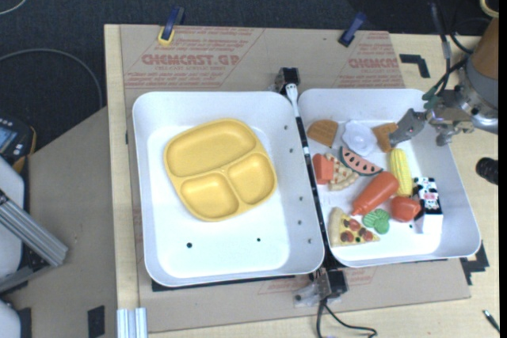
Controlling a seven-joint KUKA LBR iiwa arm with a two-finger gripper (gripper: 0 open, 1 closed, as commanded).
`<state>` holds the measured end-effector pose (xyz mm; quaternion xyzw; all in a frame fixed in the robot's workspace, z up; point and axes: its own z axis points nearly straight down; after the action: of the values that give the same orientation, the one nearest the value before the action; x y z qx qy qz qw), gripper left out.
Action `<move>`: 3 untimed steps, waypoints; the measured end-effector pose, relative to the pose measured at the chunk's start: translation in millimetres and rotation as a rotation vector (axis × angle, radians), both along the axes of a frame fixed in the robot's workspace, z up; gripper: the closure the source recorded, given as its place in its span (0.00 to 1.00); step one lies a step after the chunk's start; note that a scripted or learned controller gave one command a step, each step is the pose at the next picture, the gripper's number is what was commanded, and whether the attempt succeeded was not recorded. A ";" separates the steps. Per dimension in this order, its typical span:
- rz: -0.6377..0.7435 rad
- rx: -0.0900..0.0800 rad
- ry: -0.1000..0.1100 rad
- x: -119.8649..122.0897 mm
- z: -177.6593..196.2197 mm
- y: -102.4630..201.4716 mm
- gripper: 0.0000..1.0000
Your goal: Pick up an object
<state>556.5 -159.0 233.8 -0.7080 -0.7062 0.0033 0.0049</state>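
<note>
The right bin [459,170] holds several toy foods: a yellow corn cob [401,170], an orange carrot [374,191], a red tomato [404,208], a watermelon slice [360,161], a pizza slice [350,227], a white piece [359,137] and a brown bread piece [323,131]. My gripper [424,134] hangs over the bin's far right part, just above the corn cob and right of an orange chunk [385,134]. Its fingers stand apart with nothing between them.
A yellow divided plate [219,168] lies in the left bin [150,194]. A small black-and-white box [428,195] sits by the right bin's right wall. Clamps [168,26] hold the cardboard base at the back.
</note>
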 end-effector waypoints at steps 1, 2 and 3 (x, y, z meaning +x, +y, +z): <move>0.003 -0.002 -0.012 2.5 6.2 0.2 0.00; 0.003 0.000 -0.005 -5.4 -49.7 8.0 0.00; 0.002 0.001 -0.005 -3.7 -96.3 16.1 0.00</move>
<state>552.8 -143.0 137.5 -0.7073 -0.7069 0.0014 0.0034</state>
